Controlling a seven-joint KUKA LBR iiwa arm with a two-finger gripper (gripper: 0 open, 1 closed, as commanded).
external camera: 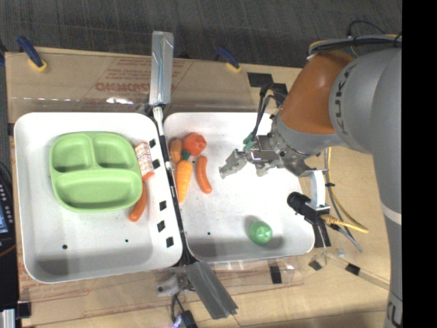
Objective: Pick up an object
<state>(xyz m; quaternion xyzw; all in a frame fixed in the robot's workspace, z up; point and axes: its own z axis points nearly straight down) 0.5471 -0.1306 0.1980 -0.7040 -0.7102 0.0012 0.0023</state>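
Grey arm (pixel 341 101) reaches in over the right bin's (pixel 225 125) right edge, its gripper (pixel 232 164) spread and grasping nothing above the bin's middle. One round green ball (pixel 260 232) lies near the front edge.

One camera is fixed above the bench (pixel 82 74) and looks down at a slant. It stands far enough to take in both white bins: the left bin (pixel 27 203) in the left half of the frame, the right bin (pixel 225 210) in the centre. The arm (pixel 341 94) enters from the right edge.
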